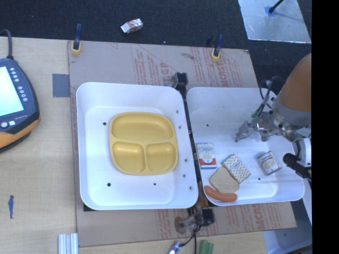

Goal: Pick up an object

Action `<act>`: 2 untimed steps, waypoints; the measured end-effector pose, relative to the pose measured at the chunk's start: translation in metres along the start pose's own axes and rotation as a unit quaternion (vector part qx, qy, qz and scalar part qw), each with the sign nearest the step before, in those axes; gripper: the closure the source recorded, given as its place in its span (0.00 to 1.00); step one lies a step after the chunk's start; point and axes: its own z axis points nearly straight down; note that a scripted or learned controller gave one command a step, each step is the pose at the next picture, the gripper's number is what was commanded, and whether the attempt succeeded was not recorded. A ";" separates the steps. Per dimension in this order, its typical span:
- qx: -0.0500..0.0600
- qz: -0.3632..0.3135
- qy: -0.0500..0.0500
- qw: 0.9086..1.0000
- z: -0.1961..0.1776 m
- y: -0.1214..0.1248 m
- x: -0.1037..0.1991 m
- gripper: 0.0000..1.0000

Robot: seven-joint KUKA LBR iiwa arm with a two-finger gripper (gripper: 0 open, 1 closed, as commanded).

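Your pincer (244, 133) hung low over the right bin (222, 102), its metal fingers pointing toward the bin's middle; whether they were spread or closed you could not tell from above. Nothing sat between them.

The pickable things lay in a cluster at the near side of that bin: a hot dog (220, 196) along the front wall, a bread slice (224, 181) touching it, a cracker pack (236, 168) just beside the bread, a small carton (205, 155) against the left wall, and a can (268, 162) off to the right, nearest the pincer. The left bin (90, 142) held a yellow tray (143, 142).

You risked closing on two things at once in that crowd, or scraping the front wall going for the hot dog. The can might roll away.

The hot dog's long axis ran left-right along the wall; the cracker pack sat diagonally.
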 end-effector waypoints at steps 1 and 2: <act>0.002 -0.002 0.000 1.000 0.018 -0.066 0.062 0.00; 0.000 0.000 0.000 1.000 -0.021 0.017 0.032 0.00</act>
